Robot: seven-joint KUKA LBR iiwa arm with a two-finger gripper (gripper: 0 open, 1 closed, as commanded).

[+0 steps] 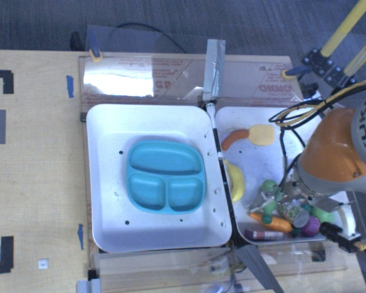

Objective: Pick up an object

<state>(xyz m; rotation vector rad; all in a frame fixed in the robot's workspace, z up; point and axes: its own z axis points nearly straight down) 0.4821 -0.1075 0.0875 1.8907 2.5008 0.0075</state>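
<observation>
Pincer (287, 205) sits low in the right bin (256, 157), down in the toy pile at the bin's near corner. Arm (335, 151) and wrist hang over it, so can't tell how the pincer stands, wide or narrow, or whether anything is caught (too cluttered). Step in hand looks like the descent/grasp attempt on the pile; nothing visibly lifted. Next move calls for closing on one piece and rising straight up without dragging neighbours.

Candidates right at the pincer: green toy (268, 188) just beside it on the left, orange carrot (274, 223) just below, purple piece (311, 226) to its right. A yellow banana (235, 182) lies near the bin divider, a yellow disc (262, 134) and red-orange sausage (233, 138) well apart at the far end.

Left bin (104, 163) holds a blue divided tray (166, 176). Both bins rest on the counter (30, 163).
</observation>
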